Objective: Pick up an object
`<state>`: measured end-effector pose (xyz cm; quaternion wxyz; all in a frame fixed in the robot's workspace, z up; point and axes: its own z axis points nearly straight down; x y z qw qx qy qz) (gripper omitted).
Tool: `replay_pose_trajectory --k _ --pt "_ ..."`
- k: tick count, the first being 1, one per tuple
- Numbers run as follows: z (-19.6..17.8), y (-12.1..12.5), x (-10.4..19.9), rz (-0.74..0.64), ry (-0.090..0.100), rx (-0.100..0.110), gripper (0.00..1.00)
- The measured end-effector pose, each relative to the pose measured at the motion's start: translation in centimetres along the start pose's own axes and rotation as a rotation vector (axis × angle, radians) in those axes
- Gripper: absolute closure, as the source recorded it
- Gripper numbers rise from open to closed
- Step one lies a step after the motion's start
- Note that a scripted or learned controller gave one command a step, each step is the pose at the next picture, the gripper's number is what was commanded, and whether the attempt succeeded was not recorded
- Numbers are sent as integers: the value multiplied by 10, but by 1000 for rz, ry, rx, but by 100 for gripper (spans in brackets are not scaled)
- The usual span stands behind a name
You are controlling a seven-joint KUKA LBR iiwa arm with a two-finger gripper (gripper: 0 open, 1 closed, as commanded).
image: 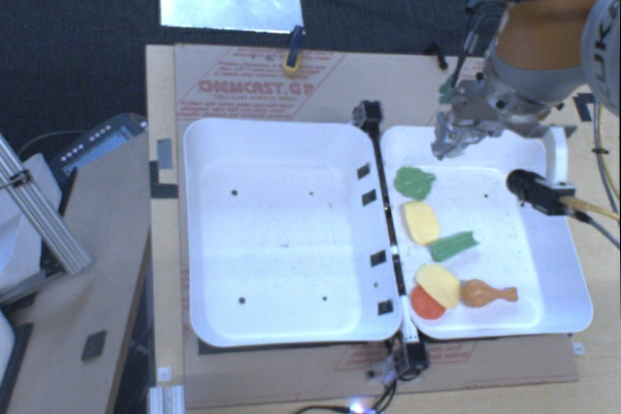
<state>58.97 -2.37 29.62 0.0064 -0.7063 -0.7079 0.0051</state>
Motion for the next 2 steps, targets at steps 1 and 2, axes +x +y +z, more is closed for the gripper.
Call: replay_pose_trajectory --k 1,2 --pt "-156 -27 85 -11 2 -36 100" --pt "-26 -44 110 -5 -2 -7 100"
